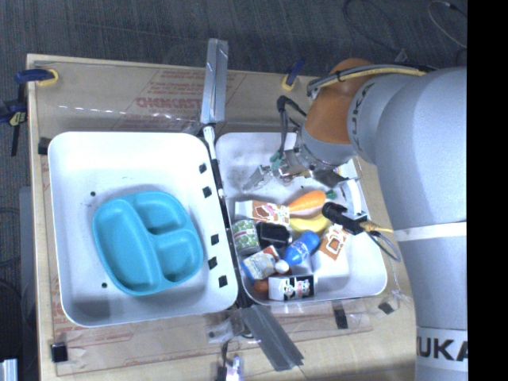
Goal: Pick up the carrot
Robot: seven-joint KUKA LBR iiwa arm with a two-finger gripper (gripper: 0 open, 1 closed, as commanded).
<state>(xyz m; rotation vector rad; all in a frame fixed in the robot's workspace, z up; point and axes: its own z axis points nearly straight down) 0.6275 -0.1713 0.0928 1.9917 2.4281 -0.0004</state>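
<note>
In the camera view the tabletop (119, 82) carries two shallow white bins side by side, and the right bin (367, 280) serves as the landmark here; the left bin (71, 165) touches its left wall and holds a blue divided tray (148, 240), lying flat toward that bin's near half.

The carrot (306, 203) lies inside the right bin, near its middle and toward its right wall, tilted slightly with its pale end pointing left; a yellow banana-like piece (311, 224) lies just beside it on the near side; a small printed carton (270, 211) touches the carrot's left end.

Toward the near wall of the right bin sits a heap of small things: a blue bottle (300, 251), a green-labelled can (244, 235), and a white carton with black markings (291, 288).

The grey arm (413, 157) reaches over the right bin's far right corner; the gripper (274, 167) hangs over the far part of that bin, just beyond the carrot and apart from it; whether the jaws are spread or pressed together cannot be told from this slant, and nothing is seen between them.
</note>
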